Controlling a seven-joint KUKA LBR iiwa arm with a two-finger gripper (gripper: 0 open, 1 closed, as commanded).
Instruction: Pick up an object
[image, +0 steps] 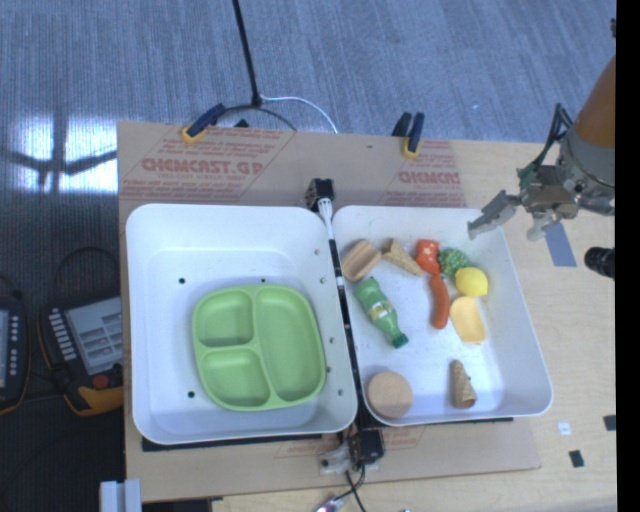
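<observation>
The claw (519, 220) hangs over the far right corner of the right bin (527, 345), with its two fingers spread apart and nothing between them. This looks like the start: no toy is picked yet. The closest toy is the yellow lemon (472, 282), just inside the bin below the claw. Next the claw likely needs to move over it and go down. Most of the arm is cut off at the edge.

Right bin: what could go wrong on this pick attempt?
The gripper, open, hangs by the right bin far corner and could clip its rim when descending. The lemon, broccoli and carrot lie crowded together, so the gripper may nudge neighbours or close on two.
</observation>
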